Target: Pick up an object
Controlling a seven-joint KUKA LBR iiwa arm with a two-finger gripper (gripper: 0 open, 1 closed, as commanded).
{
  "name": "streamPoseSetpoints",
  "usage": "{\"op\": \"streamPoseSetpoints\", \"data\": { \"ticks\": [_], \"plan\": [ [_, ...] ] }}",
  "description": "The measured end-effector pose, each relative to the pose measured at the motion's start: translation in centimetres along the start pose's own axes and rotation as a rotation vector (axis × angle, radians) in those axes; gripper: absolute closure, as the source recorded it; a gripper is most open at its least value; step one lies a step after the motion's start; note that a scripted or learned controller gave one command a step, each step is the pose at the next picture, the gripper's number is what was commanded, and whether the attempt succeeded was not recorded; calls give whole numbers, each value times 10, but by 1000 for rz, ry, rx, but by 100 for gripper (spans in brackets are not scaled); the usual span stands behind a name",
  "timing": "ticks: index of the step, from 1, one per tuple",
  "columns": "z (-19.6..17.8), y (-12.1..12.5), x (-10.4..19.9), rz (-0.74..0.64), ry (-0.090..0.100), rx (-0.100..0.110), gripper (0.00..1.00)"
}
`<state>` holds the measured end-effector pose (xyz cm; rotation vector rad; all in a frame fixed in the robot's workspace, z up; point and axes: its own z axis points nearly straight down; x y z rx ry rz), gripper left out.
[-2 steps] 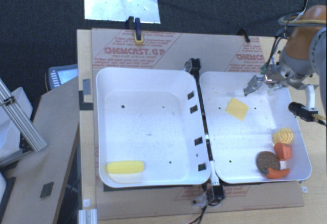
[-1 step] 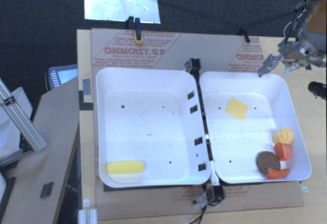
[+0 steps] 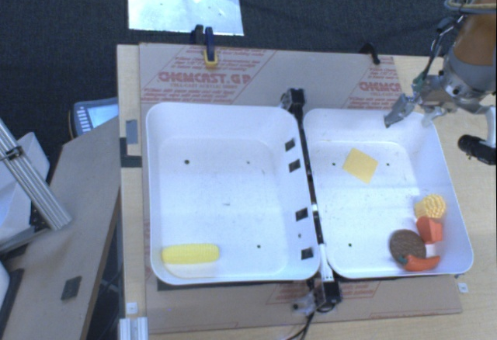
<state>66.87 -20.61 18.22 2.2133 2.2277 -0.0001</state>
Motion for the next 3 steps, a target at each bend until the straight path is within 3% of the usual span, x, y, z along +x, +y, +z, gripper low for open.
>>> {"op": "streamPoseSetpoints", "data": {
  "ticks": [2, 3],
  "plan": [
    [34, -3, 0, 3, -1, -2, 0],
    [18, 1, 0, 0, 0, -4, 0]
  ]
}}
